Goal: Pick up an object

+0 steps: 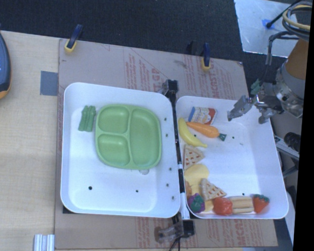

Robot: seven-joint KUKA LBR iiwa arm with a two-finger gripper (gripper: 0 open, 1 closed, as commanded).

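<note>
In the right bin (254, 157) I see the toy food: a carrot (202, 129) and banana (190, 134) at its upper left, a small carton (201, 115) above them, and waffle pieces, a tomato and a strawberry (259, 203) along the lower edge. My gripper (251, 109) hovers at the bin's upper right, fingers spread wide with nothing between them. The left bin (71, 186) holds a green divided plate (128, 136) and a green bean piece (86, 118). Both bins rest on brown cardboard (124, 65) clamped to a pale wooden bench (13, 165); dark floor fills the top of the frame.

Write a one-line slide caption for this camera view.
Open gripper hovers above the right bin's far edge, toy food below; green plate in left bin.
</note>
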